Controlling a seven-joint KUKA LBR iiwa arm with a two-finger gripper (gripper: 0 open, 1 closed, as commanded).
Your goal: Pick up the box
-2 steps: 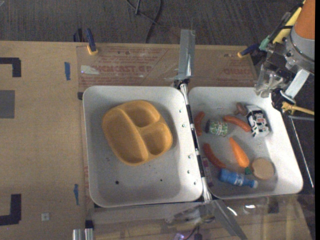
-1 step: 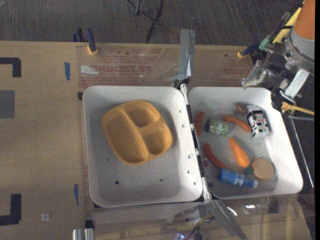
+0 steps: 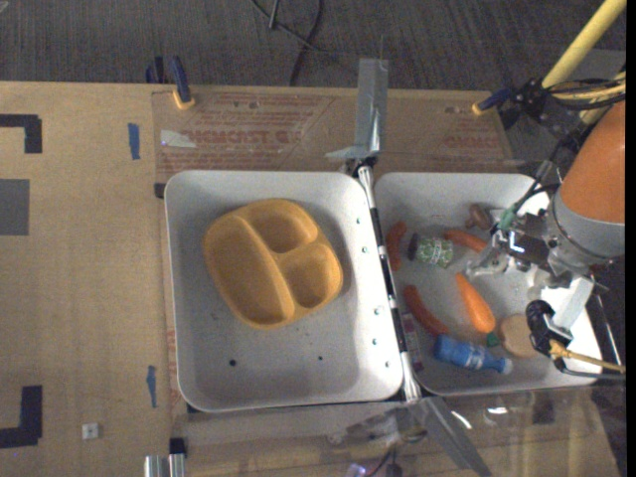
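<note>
Fingers (image 3: 488,263) apart, nothing between them: the gripper (image 3: 497,241) hangs over the right bin (image 3: 437,187). The box (image 3: 432,250), small with green print, lies just left of it, apart, beside a carrot (image 3: 475,304). A blue bottle (image 3: 470,355) sits nearer the front. A yellow tray (image 3: 270,262) lies in the left bin (image 3: 189,296).

floor (image 3: 119,18): dark grey carpet | bench (image 3: 79,266): tan board, blue tape (image 3: 133,140)

Small green-patterned box (image 3: 434,250) in right bin (image 3: 437,192)
</note>
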